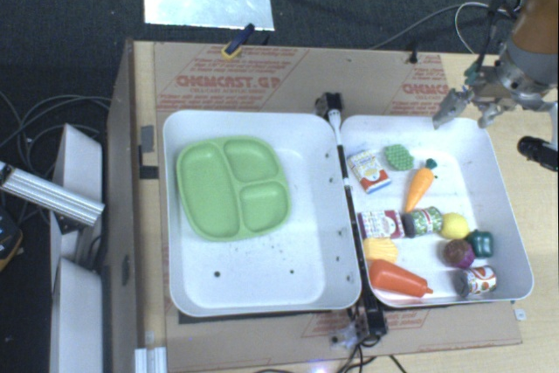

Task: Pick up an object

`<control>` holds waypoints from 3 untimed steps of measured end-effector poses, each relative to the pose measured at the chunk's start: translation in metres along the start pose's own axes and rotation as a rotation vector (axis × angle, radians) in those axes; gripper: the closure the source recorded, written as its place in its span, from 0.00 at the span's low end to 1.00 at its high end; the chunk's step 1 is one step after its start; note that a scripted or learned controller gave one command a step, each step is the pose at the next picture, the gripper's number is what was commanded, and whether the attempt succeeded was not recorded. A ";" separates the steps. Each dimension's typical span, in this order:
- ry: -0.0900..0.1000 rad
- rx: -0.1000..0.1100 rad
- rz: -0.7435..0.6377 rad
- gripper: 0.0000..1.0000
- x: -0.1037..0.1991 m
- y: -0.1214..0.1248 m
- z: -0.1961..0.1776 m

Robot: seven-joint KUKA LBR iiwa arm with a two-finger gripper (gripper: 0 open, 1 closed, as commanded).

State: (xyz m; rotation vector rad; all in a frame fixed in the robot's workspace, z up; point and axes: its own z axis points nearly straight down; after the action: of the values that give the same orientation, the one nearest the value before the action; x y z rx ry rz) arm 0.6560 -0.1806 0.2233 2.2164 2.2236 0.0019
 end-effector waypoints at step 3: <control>0.001 0.002 0.001 0.00 0.069 -0.096 0.139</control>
State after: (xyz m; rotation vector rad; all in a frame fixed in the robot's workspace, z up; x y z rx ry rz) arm 0.5602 -0.1123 0.0841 2.2191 2.2237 0.0008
